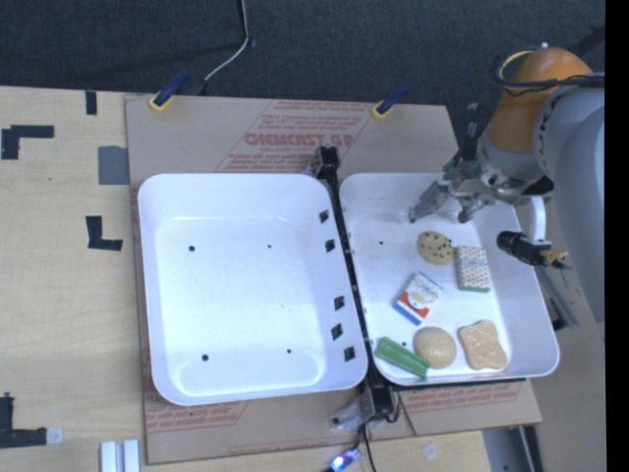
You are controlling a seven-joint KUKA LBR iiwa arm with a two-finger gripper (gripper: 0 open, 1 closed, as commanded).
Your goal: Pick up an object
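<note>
Pale wooden counter (59, 293) carried a brown cardboard sheet (285, 136) printed in red, and on it two shallow white plastic bins sat side by side, touching along a black-clipped seam. Nearest the camera, along the front rim of the right-hand bin (378, 200), lay a green oblong block (402, 357), a round tan bun-like piece (434, 346) just beside it, and a tan toast-shaped piece (483, 345) next to that. Slightly farther back rested a small white packet with red and blue print (419, 297), tilted, and a pale rectangular sponge-like block with a green edge (473, 268). Beyond them sat a round speckled cookie-shaped object (434, 247). The left-hand bin (162, 200) held only a few dark specks.

Farther still, the grey arm with its orange band (531, 96) reached in from the right, and the dark end effector (442, 203) hung over the back part of the right-hand bin, near the cookie-shaped object but apart from it. Its fingers appeared spread and grasped nothing. Blue-and-yellow clamps (169, 89) pinned the cardboard's far edge, where a black cable (236, 28) trailed across dark carpet.
</note>
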